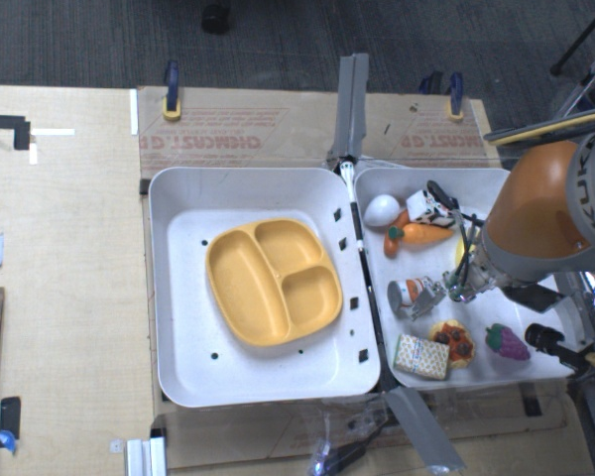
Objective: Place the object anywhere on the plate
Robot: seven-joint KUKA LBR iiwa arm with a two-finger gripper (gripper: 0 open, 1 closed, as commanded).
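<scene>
The gripper [463, 288] sits low in the right white bin [496, 181], just beside a small orange-capped grey bottle [416, 294]; I cannot tell its opening or any hold. The yellow three-compartment plate [275, 281] in the left white bin [178, 296] carries nothing, so placing remains undone

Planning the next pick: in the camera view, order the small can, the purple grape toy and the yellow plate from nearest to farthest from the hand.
1. small can, just left of the hand
2. purple grape toy, lower right
3. yellow plate, in the left bin
</scene>
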